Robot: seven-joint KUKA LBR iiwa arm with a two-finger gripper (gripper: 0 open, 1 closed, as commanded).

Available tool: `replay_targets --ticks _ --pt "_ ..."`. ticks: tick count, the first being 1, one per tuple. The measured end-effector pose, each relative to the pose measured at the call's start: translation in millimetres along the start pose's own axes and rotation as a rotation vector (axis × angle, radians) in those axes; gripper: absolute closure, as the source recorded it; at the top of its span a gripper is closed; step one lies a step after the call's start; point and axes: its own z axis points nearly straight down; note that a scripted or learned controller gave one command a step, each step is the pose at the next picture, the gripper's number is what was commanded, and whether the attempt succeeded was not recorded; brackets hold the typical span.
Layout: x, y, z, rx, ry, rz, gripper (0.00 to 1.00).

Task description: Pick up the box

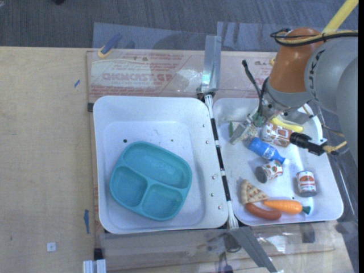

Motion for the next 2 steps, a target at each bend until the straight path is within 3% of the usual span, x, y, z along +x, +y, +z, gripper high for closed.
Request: replay_targets --ticks 1,2 --pt "-1 2 -11 -0.007 -0.007 -0.003 1.00" --pt "63 49 -100 -0.020 -0.013 -0.012 1.00"
